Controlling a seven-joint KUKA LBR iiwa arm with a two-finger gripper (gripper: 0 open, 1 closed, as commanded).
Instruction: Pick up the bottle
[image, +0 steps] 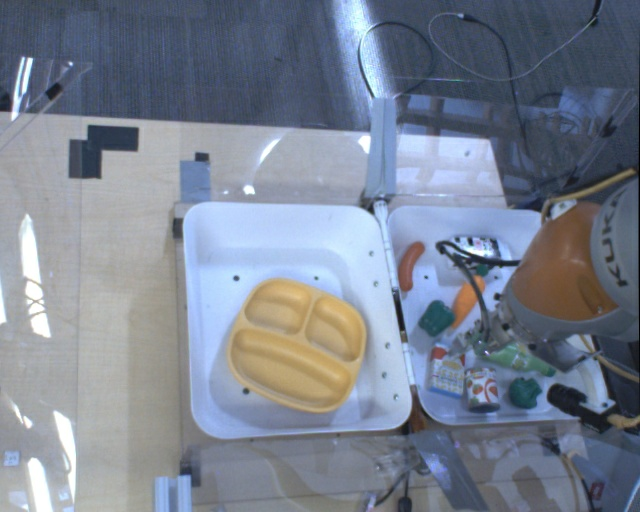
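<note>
A grey KUKA arm with an orange band reaches in from the right over the right-hand bin (500, 415), its gripper (478, 340) low among a crowd of small objects, while the left-hand bin (200, 300) carries a yellow divided tray (298, 343). The bottle (520, 358), pale green and lying on its side, rests in the right bin just beside the gripper and partly under the wrist. Whether the fingers are spread or closed cannot be told from this angle, because the wrist and its cables cover them, and nothing is visibly held between them. The risks from here look plain. The bottle lies flat and is rounded, so a closing grip that meets it off centre would likely roll or squirt it aside rather than trap it. It is also hemmed in: a carrot (467, 298) lies just above the gripper, a small printed box (448, 374) and a printed can (482, 390) sit just below, and a green broccoli-like piece (524, 391) lies near the bottle's lower side. A slightly misplaced descent could seize or shove one of these neighbours instead. A red sausage (410, 265) and a dark green toy (436, 318) lie further left, out of the way.
</note>
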